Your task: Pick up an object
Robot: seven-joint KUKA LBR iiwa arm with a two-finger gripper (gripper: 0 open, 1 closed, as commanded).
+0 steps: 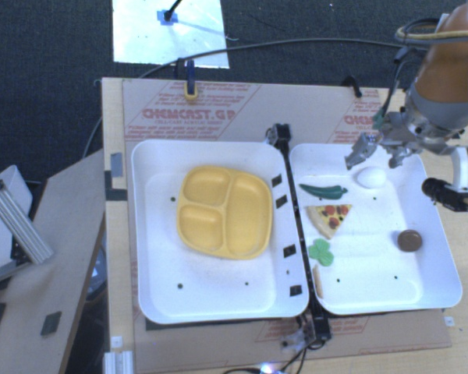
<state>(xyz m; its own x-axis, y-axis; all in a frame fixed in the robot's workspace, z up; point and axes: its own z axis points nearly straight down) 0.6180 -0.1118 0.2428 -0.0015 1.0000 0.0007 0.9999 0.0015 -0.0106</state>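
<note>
white egg (370,178) just below the jaws, jaws apart above the right bin (433,287)

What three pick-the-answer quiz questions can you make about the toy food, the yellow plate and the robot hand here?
1. Where is the yellow plate?
A. left bin
B. right bin
C. on the floor

2. What colour is the pepper?
A. red
B. green
C. blue

3. Is the gripper holding anything?
A. the pizza slice
B. the plate
C. nothing

Answers:
1 A, the plate lies in the left bin.
2 B, the pepper beside the pizza slice is dark green.
3 C, its open fingers hang above the egg with nothing between them.
</note>
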